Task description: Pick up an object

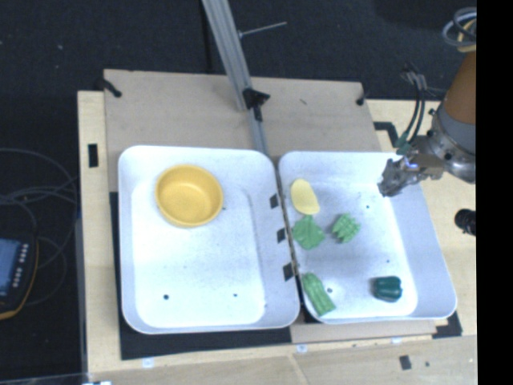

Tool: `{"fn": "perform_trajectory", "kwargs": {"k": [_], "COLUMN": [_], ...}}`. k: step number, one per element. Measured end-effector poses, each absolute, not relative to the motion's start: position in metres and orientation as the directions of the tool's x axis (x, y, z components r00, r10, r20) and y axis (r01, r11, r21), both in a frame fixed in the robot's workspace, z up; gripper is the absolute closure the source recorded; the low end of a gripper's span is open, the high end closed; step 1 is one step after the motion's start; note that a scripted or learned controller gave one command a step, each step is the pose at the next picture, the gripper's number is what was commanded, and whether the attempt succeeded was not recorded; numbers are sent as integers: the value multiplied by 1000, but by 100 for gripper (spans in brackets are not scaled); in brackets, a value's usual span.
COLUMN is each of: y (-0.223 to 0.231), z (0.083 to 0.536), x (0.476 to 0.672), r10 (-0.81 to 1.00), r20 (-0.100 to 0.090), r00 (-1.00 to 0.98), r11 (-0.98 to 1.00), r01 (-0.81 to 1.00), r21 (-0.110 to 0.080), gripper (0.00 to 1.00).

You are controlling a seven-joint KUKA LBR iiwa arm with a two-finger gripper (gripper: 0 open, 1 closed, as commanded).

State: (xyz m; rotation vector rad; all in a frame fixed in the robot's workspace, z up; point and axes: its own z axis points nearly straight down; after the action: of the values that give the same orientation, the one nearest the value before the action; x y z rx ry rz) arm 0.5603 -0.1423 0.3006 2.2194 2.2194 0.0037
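**Objects wait in the right bin, tool above its far right corner**

Objects for the pick all lie in the right bin [417, 239]: a pale yellow piece [304, 197] near the far left, a green leafy piece [307, 233] just nearer than it by the divider, a ridged green piece [345, 228] beside that, a long green piece [318, 293] at the near left corner, and a dark green piece [387, 289] near the right. The left bin [192, 287] holds a yellow bowl [189, 195]. The tool [392, 180] hangs over the right bin's far right corner, grasping nothing; whether it is released or clenched I cannot tell. A good pick probably means choosing a piece well apart from the others, like the dark green one, centring over it and descending straight, clear of the bin wall. Both bins rest on the table [337, 359].
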Motion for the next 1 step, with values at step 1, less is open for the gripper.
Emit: {"fn": "perform_trajectory", "kwargs": {"k": [1], "y": [-95], "z": [300], "x": [561], "r10": [1000], "r20": [0], "r00": [-3], "r11": [3], "r01": [1000], "r21": [1], "gripper": [100]}}
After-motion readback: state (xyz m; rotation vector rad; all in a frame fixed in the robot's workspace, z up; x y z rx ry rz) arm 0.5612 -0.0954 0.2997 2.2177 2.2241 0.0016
